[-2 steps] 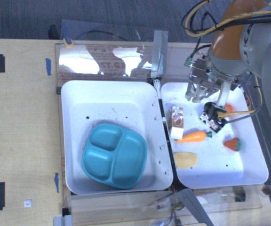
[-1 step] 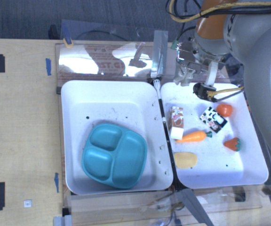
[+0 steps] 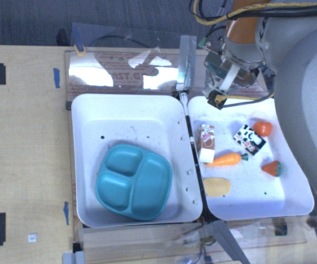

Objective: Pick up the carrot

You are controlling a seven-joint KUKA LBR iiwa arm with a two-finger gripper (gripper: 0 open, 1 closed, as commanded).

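Note:
The carrot (image 3: 227,159) is orange with a small green tip and lies on its side in the middle of the right bin (image 3: 257,202). Its pale end touches a brown and white packet (image 3: 206,142). My gripper (image 3: 231,75) hangs over the far edge of the right bin, well behind the carrot and apart from it. The wrist and its fittings cover the gripper's tip.
Around the carrot lie a black and white patterned block (image 3: 250,139), an orange tomato (image 3: 262,128), a strawberry (image 3: 272,168) and a yellow oval piece (image 3: 217,187). The left bin (image 3: 120,114) holds a teal divided plate (image 3: 134,181). A raised rim divides the bins.

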